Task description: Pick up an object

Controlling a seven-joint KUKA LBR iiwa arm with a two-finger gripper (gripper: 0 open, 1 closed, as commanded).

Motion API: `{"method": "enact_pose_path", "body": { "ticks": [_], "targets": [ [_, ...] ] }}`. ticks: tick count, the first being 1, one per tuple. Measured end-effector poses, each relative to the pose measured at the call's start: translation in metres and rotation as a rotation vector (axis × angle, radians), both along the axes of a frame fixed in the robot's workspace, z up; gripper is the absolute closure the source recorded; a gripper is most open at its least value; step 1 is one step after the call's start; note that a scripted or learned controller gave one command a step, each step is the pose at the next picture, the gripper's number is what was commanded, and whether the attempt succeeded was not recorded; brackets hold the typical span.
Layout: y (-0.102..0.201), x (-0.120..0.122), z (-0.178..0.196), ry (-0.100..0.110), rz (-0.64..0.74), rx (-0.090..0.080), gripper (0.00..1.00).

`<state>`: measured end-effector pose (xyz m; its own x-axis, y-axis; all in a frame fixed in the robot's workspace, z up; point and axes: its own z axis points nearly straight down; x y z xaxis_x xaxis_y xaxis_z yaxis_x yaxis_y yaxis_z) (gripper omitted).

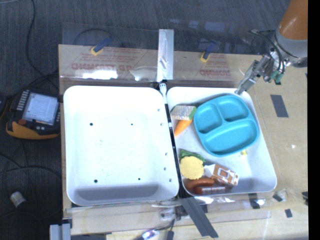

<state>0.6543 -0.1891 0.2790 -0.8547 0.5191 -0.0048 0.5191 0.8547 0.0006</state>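
The right bin (265, 171) holds a blue divided plate (226, 124) at its back right. To the plate's left lie an orange carrot (181, 126) and a pale packet (182, 111). Toward the front are a yellow toy with green leaves (192, 167), a small orange-brown box (224, 174) and a reddish sausage (202, 186). My gripper (243, 85) hangs tilted above the bin's back right corner, just beyond the plate's far edge, with nothing visibly in it.
The left bin (115, 144) stands beside the right one, split from it by a narrow ridge. A handheld device (35, 114) lies left of the bench. Tape strips and clips sit along the bench's back edge.
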Motion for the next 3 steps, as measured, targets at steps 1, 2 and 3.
{"method": "enact_pose_path", "body": {
  "ticks": [1, 2, 3],
  "targets": [
    [0.024, 0.005, 0.06, 0.0, 0.142, -0.001, 1.0],
    [-0.034, -0.003, -0.041, 0.003, 0.216, -0.001, 1.0],
    [-0.033, 0.006, 0.036, 0.0, 0.342, -0.002, 1.0]
  ]
}}
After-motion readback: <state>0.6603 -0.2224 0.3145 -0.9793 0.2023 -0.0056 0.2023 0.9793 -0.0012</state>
